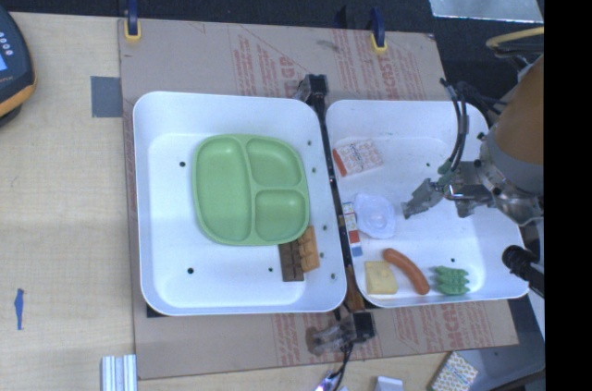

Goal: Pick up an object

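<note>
The jaws [421, 198] hang over the right bin [407, 116] with nothing between them, and whether they stand wide or narrow cannot be told from this slant, so no object has been picked up yet. The likeliest targets lie close by: a clear plastic cup [376, 215] just to their left, a sausage [406, 270] below them, with a yellow block [379, 277] and a green toy [451, 280] on either side of it. The descent, grip and lift all remain.

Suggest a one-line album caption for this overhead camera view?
Grey robot arm's gripper hovers in the right white bin near an orange toy sausage; a green divided plate lies in the left white bin.
</note>
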